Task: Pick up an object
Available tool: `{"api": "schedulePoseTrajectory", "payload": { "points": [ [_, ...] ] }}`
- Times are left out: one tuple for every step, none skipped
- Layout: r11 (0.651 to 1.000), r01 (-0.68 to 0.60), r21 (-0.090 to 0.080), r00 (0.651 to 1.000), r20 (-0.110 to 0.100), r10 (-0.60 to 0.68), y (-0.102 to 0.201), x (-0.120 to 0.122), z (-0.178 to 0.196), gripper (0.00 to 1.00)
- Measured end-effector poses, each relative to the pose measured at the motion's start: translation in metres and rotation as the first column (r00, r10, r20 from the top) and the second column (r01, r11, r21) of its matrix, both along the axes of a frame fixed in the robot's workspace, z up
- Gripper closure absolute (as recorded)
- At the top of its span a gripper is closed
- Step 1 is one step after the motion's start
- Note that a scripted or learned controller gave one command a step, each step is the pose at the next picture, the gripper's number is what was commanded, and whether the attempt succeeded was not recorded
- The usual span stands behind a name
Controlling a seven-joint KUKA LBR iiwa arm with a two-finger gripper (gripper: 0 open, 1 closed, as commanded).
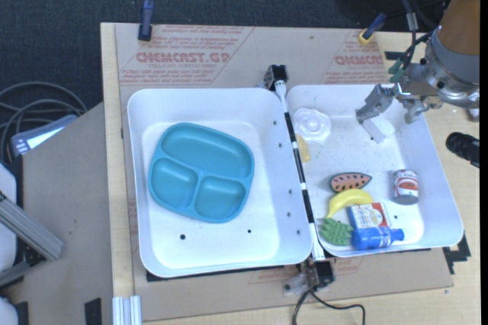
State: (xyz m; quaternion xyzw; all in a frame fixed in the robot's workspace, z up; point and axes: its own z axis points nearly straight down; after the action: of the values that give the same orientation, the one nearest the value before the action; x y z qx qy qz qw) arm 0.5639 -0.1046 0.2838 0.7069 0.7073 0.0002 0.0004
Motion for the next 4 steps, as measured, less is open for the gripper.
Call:
{"api": "schedulePoseTrajectory", "payload": {
  "points": [
    [1.000,0.001,0.001,1.000,-0.004,-0.001,0.008,-0.035,-0.167,0.00],
    [1.000,0.001,0.001,1.000,-0.003,-0.001,0.007,-0.085,-0.198,0.00],
    [1.000,0.000,0.000,1.000,0.000,0.000,0.013,-0.039,-0.199,0.00],
    [1.000,0.001,0.000,1.000,0.001,-0.001,0.013,-0.039,-0.190,1.00]
  ]
}}
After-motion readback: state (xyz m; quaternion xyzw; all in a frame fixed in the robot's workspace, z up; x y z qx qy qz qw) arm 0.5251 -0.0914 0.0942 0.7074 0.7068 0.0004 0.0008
